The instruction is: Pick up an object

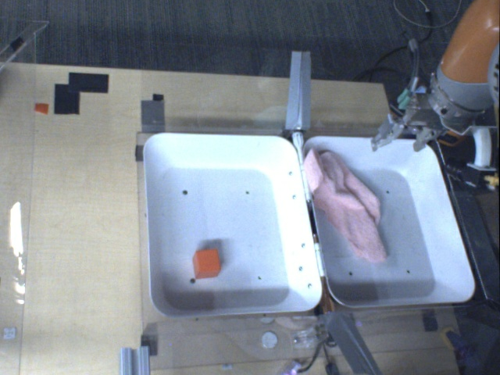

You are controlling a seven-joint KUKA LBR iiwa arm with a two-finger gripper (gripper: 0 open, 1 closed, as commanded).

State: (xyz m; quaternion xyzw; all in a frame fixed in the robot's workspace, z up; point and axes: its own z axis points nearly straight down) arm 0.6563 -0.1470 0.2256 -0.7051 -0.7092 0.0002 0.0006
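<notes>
Nothing had been picked up: the gripper (404, 137) hung over the right bin's (437, 209) far edge with fingers spread and nothing between them. The pink cloth (348, 203) lay crumpled along that bin's left side — the orange block (207, 263) sat in the left bin (226, 162) — so the descent and grasp remained.

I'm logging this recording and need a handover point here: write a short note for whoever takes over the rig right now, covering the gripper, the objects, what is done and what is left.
Gripper: open, holding nothing, at the far rim of the right bin.
Pink cloth: crumpled in the right bin, along its left wall, apart from the gripper.
Orange block: in the left bin, near its front left corner.
Done: no pick made; both objects lie in their bins.
Left: choose an object, descend, close on it and lift. The cloth is probably the nearer one.
</notes>
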